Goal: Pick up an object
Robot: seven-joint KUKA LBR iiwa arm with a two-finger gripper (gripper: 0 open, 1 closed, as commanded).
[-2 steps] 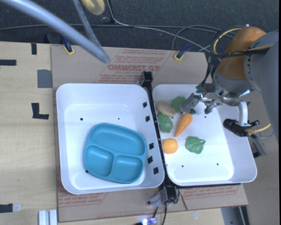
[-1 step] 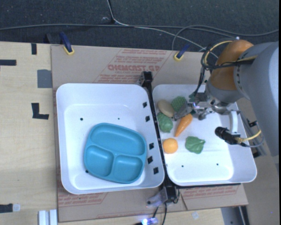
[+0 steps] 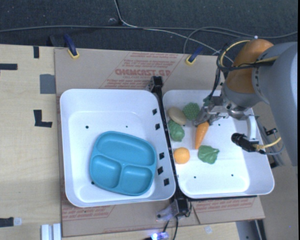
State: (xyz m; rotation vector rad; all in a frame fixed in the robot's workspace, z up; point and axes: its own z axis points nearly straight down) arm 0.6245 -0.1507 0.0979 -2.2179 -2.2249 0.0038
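Orange tapered plastic carrot (image 3: pixel 201 134) lies in the right white bin (image 3: pixel 240 184), its top touching the claw (image 3: pixel 208 115); grip state unclear. Approach step, I judge; next, close and lift.

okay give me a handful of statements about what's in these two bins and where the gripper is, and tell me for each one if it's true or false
1. The blue divided tray lies in the left bin. True.
2. The orange ball lies inside the blue tray. False: it lies in the right bin, near the wall between the bins.
3. The gripper is over the right bin, close to the thick end of the carrot. True.
4. The carrot lies in the left bin. False: it is in the right bin, between the green pieces.
5. The right bin holds one object. False: it holds several, including a beige piece.
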